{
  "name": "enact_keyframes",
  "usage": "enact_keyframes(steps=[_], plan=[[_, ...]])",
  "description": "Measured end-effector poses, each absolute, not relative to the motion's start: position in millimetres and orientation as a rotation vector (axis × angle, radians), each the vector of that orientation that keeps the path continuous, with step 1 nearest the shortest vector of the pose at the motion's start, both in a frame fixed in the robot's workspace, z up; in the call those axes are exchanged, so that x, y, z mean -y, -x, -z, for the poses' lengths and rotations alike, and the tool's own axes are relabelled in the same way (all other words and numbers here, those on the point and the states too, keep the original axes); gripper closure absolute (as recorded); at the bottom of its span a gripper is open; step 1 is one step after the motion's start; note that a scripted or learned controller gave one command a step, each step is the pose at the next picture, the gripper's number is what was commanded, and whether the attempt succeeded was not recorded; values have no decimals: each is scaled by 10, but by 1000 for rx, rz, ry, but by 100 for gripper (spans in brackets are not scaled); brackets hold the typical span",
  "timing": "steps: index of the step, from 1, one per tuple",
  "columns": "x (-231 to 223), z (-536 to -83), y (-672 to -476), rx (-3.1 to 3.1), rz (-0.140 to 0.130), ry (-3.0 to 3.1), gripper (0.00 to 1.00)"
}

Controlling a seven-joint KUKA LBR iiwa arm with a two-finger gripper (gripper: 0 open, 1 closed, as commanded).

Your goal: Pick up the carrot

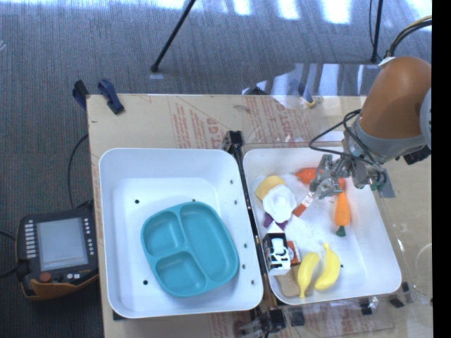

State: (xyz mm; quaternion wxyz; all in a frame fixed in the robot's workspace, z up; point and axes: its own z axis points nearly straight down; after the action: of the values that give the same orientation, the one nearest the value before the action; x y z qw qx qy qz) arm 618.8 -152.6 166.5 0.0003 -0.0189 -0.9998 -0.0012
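Over the right bin (392,259), the arm (394,101) reaches in from the right side of the camera view, its orange band uppermost and the grey wrist below it. The gripper (325,186) hangs above the upper middle part of this bin. Whether the fingers are open or closed cannot be determined from this view, and no object is visible between them.

The carrot (342,211) lies on the floor of the right bin, just to the right of and below the gripper. It is orange, with its green end pointing toward the near edge of the bin. It lies apart from the gripper.

Other contents of the right bin:
- An orange item (306,175), just left of the gripper, partly hidden.
- A white fried-egg toy (279,203), near the left wall.
- A yellow piece (268,186), touching the egg's upper edge.
- Two bananas (318,270), side by side near the front wall.
- A small black-and-white package (277,252), left of the bananas.

The left bin (123,167) holds a teal divided plate (189,248). Both bins rest on the desk (176,118). A handheld control pendant (56,248) lies on the floor, to the left of the desk.
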Motion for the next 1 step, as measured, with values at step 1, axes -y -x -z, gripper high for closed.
enact_keyframes(steps=[1], plan=[[2005,-1659,-5280,3137,4,-4,100]])
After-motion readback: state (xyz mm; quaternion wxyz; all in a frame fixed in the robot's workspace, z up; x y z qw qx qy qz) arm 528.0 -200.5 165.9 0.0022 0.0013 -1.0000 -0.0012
